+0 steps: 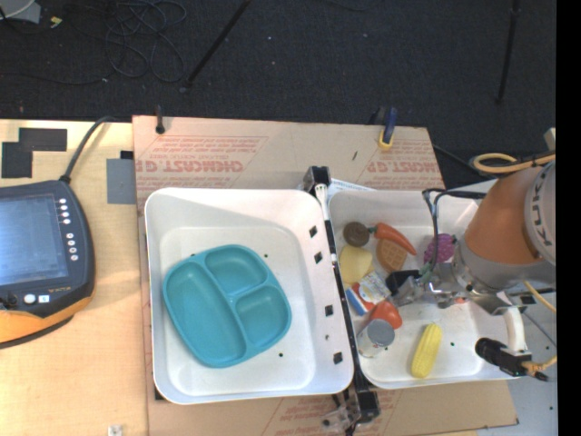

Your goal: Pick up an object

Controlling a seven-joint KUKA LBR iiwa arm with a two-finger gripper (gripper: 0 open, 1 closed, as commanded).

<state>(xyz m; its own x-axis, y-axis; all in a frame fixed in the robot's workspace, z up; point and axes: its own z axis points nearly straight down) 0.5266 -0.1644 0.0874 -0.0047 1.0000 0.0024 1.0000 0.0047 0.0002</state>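
Camera view: the claw (413, 286) hangs low over the right bin (454, 371), its grip state unreadable.

Even overhead light brightens the two white bins (313, 243), their walls glaring near 3 o'clock; the floor toward 12 o'clock stays dark, detail slightly soft throughout.

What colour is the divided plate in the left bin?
Teal: the divided plate, seen best in the camera view.
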